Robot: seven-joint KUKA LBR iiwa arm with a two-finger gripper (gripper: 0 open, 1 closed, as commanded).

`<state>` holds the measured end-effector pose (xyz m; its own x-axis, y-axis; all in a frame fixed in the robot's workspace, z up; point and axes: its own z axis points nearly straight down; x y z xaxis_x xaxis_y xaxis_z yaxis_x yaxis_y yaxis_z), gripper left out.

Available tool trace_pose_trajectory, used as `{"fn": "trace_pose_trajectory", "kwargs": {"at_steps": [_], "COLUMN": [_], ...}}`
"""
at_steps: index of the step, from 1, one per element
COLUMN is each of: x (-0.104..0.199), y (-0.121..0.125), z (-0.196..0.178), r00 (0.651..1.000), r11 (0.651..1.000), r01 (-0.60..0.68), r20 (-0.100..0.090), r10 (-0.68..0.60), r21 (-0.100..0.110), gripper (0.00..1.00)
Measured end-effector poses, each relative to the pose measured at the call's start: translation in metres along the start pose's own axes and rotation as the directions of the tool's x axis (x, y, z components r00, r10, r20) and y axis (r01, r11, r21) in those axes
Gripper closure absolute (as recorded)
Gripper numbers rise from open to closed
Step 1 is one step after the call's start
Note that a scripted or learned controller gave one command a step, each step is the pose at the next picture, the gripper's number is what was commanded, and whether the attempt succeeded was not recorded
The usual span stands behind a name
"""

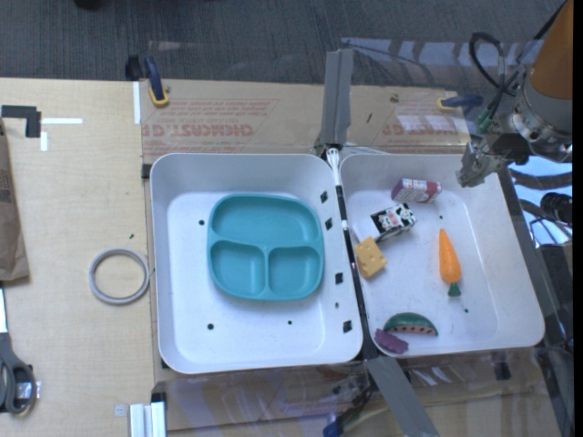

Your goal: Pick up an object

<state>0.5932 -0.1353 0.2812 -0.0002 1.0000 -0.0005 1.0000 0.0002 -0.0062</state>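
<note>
The right bin (510, 271) holds several small objects: a pink and white packet (415, 189) near the back, a black and white cow-patterned block (393, 220), a yellow cheese wedge (370, 258), an orange carrot (449, 259), a watermelon slice (412, 324) and a purple piece (392, 341) at the front. My gripper (475, 166) hangs over the bin's back right corner, right of the pink packet and apart from it. Nothing shows between its fingers.
The left bin (173, 271) holds a teal divided plate (267, 247). A grey tape ring (119, 275) lies on the bench to the left. Scissors (14, 385) sit at the lower left edge. A grey divider post (335, 107) rises behind the bins.
</note>
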Motion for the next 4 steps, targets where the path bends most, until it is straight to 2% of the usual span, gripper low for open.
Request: {"fn": "trace_pose_trajectory", "kwargs": {"at_steps": [1,2,3,4], "x": [-0.023,-0.084,-0.084,-0.087], "y": [-0.026,-0.014,-0.014,0.001], "z": [0.18,0.122,0.116,0.142], "r00": [0.999,0.998,0.998,0.999], "r11": [0.999,0.998,0.998,0.999], "r01": [-0.043,0.059,0.057,0.049], "r20": [-0.002,-0.001,-0.002,-0.001], "r10": [0.043,-0.059,-0.057,-0.049], "r21": [0.001,-0.003,-0.001,-0.002], "gripper": [0.0,0.0,1.0,1.0]}}
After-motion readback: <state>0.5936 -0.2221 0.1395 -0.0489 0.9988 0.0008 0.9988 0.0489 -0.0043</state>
